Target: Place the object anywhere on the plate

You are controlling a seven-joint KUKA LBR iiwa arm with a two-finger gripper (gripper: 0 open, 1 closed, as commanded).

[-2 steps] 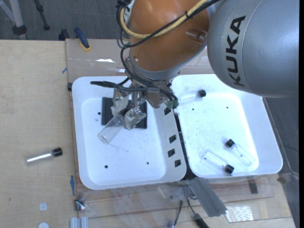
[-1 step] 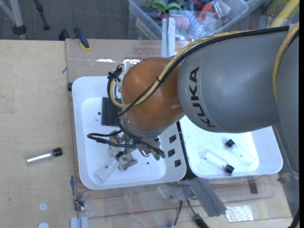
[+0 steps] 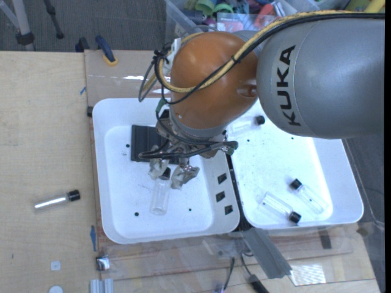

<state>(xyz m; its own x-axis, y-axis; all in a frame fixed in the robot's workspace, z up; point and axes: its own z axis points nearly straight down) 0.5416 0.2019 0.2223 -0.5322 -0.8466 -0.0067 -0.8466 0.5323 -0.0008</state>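
Directly under the gripper [image 3: 173,174], a clear vial [image 3: 160,199] lies on the floor of the left bin [image 3: 110,182], near the middle of its lower half, its long axis running roughly up and down the camera view. The two fingers [image 3: 184,176] point down just above the vial's upper end; they sit close together with only a narrow gap between their tips, and nothing can be seen clamped in that gap. Whether the tips touch the vial cannot be told from this angle. No plate can be made out; the vial rests on bare white bin floor.

Above the fingers the orange band [image 3: 208,81] and the grey arm [image 3: 324,72] marked KUKA cover the upper part of both bins, with a yellow cable [image 3: 183,89] looping over the orange part. A black rectangular block [image 3: 145,140] sits in the left bin just beside the wrist, on its left.

In the right bin [image 3: 342,176] two more clear vials with black caps lie apart from each other: one [image 3: 305,192] toward the right, the other [image 3: 279,206] lower and nearer the divider. Another black-capped vial [image 3: 57,200] lies on the wooden bench [image 3: 36,133], well left of the bins. A clear tub of coloured objects [image 3: 244,2] stands behind the bench.
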